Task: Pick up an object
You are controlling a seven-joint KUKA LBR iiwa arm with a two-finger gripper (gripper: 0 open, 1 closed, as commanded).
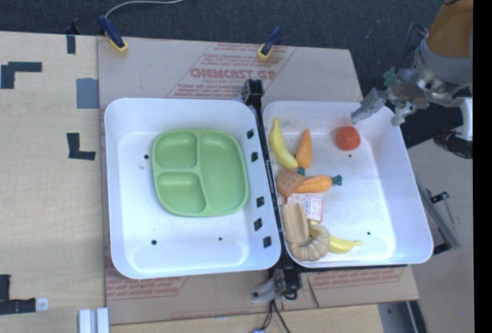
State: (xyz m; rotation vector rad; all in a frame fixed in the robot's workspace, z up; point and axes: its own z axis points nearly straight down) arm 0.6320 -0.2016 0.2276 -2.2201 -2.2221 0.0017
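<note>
Tomato (347,138) lies just beside the empty, spread-fingered gripper (380,110) over the bin's rim (400,131).

Bright even overhead light, soft shadows, mild glare on white bins (127,124), slight blur.

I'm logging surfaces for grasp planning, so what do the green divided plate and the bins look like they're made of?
The green divided plate looks like moulded plastic with a matte finish: uniform colour, rounded compartment ridges, no sharp glare. The two shallow white bins look like smooth thin plastic with a slight sheen and rounded, lipped rims, though that is a guess from looks alone.
</note>
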